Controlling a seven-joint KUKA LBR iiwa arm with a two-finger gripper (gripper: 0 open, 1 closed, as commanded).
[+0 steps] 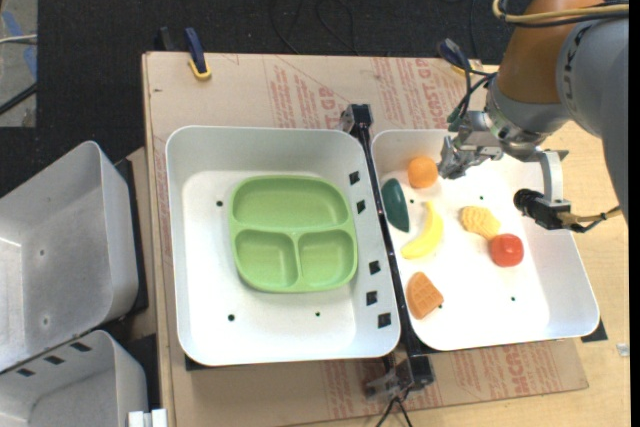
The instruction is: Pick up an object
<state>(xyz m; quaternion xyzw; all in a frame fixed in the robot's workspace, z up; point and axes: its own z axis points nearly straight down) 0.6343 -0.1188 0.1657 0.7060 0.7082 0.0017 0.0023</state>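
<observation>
Gripper (455, 158) low over right bin (560, 315), just right of orange ball (422, 172); finger opening cannot tell, nothing seen held. Below ball: banana (424, 233), green piece (396, 204), 2 orange pieces, red tomato (506, 249). Green tray (294, 231) far left of ball.

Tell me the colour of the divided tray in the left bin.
Light green: the divided tray shows plainly in the camera view, in the left bin.

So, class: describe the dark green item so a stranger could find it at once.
Look in the right-hand bin, along its left wall. The dark green item lies there, above the yellow banana and below the orange ball. It alone is dark green.
</observation>
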